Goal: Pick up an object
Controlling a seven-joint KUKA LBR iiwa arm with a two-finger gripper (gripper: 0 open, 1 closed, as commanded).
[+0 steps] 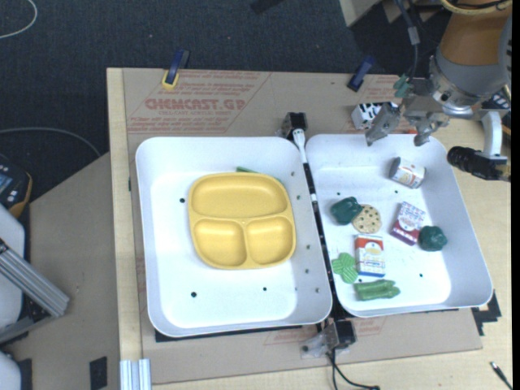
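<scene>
While tool [399,134] hovers released over right bin [463,218], board [203,96] reads "CHEMCAST GP".

I count two white bins on my surface [122,177]: the left bin [162,299] and the right bin [455,275]. The left one carries a single yellow divided tray [241,218] with three compartments, plus one green sliver [246,170] peeking out behind it. The right one carries eight small things: one silver can [406,172], one dark green lump [345,210], one cookie [367,218], one red-and-white packet [409,221], one green ball [432,238], one small red-and-white box [370,255], one light green piece [346,267] and one green pod [374,290]. Two clamps sit on the far edge: one yellow-tipped clamp [173,70], one blue clamp [360,73].
</scene>
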